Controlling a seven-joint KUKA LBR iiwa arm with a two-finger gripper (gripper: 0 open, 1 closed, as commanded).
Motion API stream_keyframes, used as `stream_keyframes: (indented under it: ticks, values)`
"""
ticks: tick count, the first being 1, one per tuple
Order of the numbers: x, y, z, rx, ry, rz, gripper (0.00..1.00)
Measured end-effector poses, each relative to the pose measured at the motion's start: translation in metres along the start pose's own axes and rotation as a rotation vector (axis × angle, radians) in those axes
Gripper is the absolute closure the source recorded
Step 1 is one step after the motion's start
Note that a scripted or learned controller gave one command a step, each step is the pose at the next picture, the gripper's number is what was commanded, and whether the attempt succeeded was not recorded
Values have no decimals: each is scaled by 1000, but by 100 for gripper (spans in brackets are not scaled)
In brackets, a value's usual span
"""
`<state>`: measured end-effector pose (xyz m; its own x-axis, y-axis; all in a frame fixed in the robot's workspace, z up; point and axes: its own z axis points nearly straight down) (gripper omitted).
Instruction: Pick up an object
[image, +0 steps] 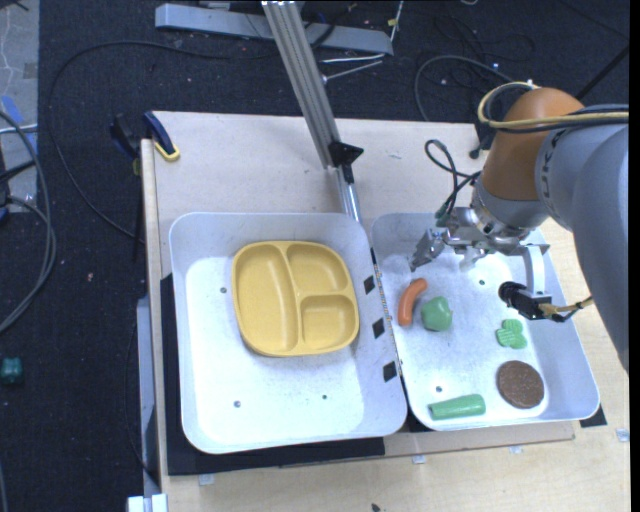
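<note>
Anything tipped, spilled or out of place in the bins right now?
Nothing stands out. The yellow divided plate lies flat in the left bin. The orange carrot, green pieces and brown disc lie loose in the right bin, below the gripper.

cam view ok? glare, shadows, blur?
Camera view: even lighting, soft shadows under the tray and toys; no strong glare on the white bins. Objects such as the carrot are sharp enough; gripper is small and slightly soft; floor stays dark.

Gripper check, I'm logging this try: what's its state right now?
Gripper: above the right bin, near the orange carrot; open or closed cannot be told, nothing seen held.
</note>
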<state>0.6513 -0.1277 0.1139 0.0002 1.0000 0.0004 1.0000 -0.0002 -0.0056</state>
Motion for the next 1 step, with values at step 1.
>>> stream_keyframes:
  ticks: [1]
  values:
    - [0,0,23,-5,-1,0,0]
